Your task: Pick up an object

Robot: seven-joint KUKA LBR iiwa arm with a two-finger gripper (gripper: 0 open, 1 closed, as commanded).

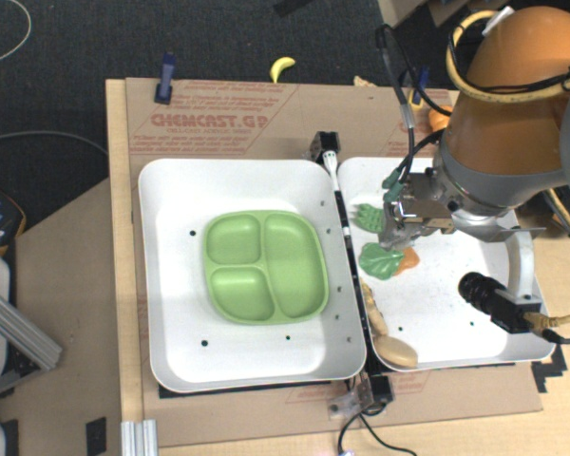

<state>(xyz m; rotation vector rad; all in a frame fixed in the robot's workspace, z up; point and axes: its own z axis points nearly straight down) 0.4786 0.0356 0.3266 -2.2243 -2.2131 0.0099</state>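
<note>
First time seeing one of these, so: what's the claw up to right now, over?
Claw low in right bin, over green toy. Orange piece right beside it. Tan piece at bin's near corner, apart from claw.

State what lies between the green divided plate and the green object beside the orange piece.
In the camera view: bare left-bin floor, then the bins' adjoining rims. No object lies there.

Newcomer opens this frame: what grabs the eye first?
The pale green divided plate sits alone in the middle of the left bin. Next comes the arm's big orange band over the right bin, with the end effector low beside a green toy piece near that bin's left wall. A tan rounded object lies in its front left corner.
</note>
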